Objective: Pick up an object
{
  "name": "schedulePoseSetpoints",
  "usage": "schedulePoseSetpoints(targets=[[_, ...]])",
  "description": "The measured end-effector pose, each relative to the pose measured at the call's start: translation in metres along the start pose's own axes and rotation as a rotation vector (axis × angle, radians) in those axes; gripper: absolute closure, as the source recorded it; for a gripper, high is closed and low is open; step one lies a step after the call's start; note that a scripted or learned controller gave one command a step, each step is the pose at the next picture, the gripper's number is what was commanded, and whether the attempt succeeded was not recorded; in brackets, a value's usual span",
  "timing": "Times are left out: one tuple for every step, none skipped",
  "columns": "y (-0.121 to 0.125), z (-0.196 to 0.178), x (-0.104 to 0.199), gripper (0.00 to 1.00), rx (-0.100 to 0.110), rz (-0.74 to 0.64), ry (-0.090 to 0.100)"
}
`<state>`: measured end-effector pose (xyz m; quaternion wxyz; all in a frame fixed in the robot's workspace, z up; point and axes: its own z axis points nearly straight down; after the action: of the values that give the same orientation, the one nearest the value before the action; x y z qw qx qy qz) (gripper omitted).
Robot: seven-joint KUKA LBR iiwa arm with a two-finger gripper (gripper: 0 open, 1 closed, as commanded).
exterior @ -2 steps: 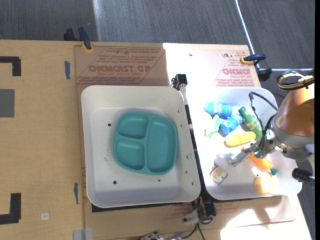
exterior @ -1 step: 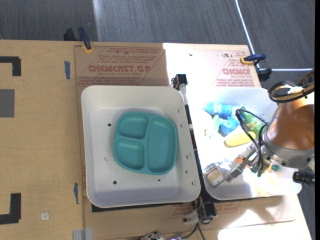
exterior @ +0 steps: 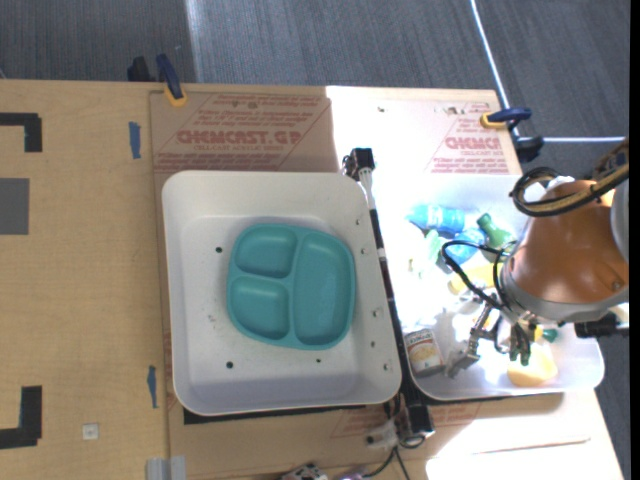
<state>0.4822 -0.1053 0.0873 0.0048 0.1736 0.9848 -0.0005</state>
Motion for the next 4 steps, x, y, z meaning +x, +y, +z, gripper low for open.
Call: schedulePoseSetpoints(targets=[[-0.015,0.0,-0.006,0.0,-0.003,-0.273,-0.003],[-0.002,0.0,-0.002,0.0,-0.002,-0.728,-0.005],[0.013,0.0,-0.006,0.0,0.002,-1.005,-0.004],[-0.014,0.0,-0.012,0.0,-0.005,-1.235,-0.005]])
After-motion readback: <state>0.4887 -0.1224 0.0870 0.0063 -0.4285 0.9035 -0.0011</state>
